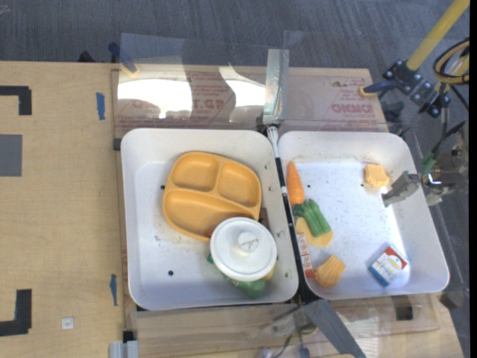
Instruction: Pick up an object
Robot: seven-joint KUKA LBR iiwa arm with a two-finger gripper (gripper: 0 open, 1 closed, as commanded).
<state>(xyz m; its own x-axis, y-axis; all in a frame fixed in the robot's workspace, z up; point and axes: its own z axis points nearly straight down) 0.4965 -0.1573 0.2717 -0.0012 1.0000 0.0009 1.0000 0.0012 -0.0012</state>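
The right bin (417, 222) holds several toy foods. An orange carrot (295, 183) lies by its left wall, with a green vegetable (314, 215) and a yellow piece (322, 237) just below it. An orange-yellow corn piece (330, 270) lies near the front. A blue and white carton (387, 265) sits at the front right. A yellow block (376, 176) rests at the back right. My gripper (400, 188) reaches in over the right rim, just right of and below the yellow block, and nothing shows in it.
The left bin (141, 222) holds a yellow divided plate (212, 192) and a white round lidded bowl (244, 248) with something green under it. A clear plastic sheet (223, 95) stands behind the bins. Cables and a yellow pole (440, 28) are at the far right.
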